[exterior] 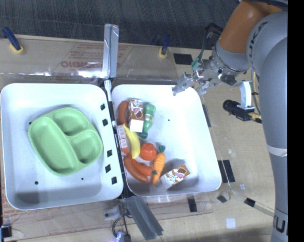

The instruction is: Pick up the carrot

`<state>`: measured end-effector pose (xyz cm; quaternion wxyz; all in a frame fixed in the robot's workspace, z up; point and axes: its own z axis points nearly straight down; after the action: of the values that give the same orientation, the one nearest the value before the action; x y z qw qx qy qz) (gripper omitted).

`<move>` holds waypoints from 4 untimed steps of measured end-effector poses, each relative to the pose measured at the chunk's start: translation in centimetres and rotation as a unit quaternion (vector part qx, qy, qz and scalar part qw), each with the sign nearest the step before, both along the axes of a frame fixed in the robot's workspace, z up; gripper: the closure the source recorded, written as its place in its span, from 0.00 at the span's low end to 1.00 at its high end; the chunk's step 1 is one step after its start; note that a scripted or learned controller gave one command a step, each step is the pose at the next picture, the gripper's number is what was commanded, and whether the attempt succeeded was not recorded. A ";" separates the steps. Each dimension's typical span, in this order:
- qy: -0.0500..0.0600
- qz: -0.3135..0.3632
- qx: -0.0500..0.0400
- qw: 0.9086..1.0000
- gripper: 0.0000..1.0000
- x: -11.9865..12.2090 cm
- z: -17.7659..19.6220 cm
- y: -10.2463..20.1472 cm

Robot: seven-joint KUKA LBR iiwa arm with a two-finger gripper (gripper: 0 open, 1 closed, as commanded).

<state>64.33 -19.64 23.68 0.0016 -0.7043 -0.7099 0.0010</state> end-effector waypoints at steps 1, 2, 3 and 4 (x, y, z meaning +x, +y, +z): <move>0.001 -0.043 0.000 0.999 0.00 -6.3 -8.8 1.0; 0.000 -0.012 0.000 1.000 0.00 -11.3 -14.6 3.1; 0.000 -0.010 0.000 1.000 1.00 -11.3 -13.6 3.1; -0.001 -0.065 0.000 0.998 1.00 -14.9 -4.8 6.6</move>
<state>49.48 -13.07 18.85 0.0009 -0.7487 -0.6629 0.0007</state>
